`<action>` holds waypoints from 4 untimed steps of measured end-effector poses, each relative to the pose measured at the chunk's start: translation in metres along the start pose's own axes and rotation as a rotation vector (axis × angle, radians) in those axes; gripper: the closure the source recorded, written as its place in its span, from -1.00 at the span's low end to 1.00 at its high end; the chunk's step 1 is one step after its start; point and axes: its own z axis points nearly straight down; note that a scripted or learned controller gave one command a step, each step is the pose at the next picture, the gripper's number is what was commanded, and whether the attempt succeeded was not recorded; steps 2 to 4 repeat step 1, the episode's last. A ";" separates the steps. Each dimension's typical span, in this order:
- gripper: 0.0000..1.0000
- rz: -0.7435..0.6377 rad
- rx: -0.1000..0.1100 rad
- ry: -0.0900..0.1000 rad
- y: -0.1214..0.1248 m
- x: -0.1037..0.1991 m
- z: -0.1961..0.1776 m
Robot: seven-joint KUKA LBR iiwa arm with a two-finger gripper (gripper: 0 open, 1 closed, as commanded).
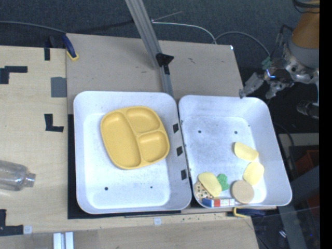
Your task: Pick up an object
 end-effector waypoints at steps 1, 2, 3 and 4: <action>1.00 -0.002 0.000 -0.001 0.000 0.001 -0.010; 1.00 -0.002 0.000 -0.001 0.000 0.001 -0.010; 1.00 -0.002 0.000 -0.001 0.000 0.001 -0.010; 1.00 -0.002 0.000 -0.001 0.000 0.001 -0.010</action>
